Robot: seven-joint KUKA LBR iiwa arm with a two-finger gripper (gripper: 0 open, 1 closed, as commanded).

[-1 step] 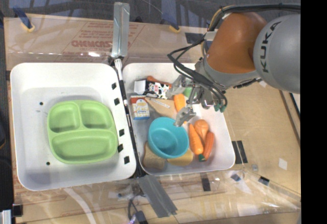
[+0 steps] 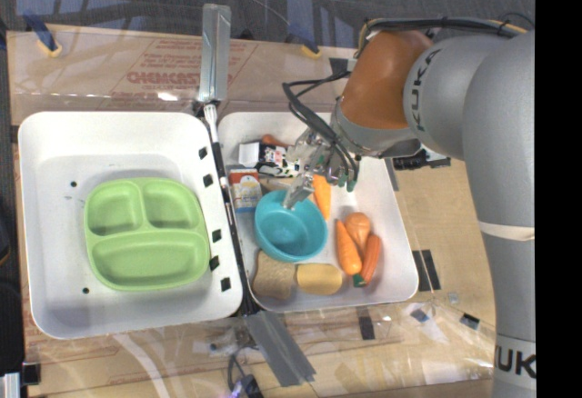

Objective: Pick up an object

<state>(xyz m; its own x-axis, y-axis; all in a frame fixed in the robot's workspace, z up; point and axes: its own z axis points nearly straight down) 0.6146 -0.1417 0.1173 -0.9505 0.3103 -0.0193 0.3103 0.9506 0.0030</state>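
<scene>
The gripper [image 2: 309, 180] hangs over the blue bowl [image 2: 289, 225] and a toy carrot [image 2: 322, 195]. I cannot tell its grip. The carrot looks light, hard and smooth; grab its middle.

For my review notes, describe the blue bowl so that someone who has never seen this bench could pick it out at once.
Of the two white bins, take the right bin, the crowded one under the arm. Near its middle, beside the wall it shares with the other bin, sits the blue bowl, just below the claw. It is the one round, open, turquoise thing there; the neighbours on its right are orange carrots and those below it are tan blocks.
</scene>
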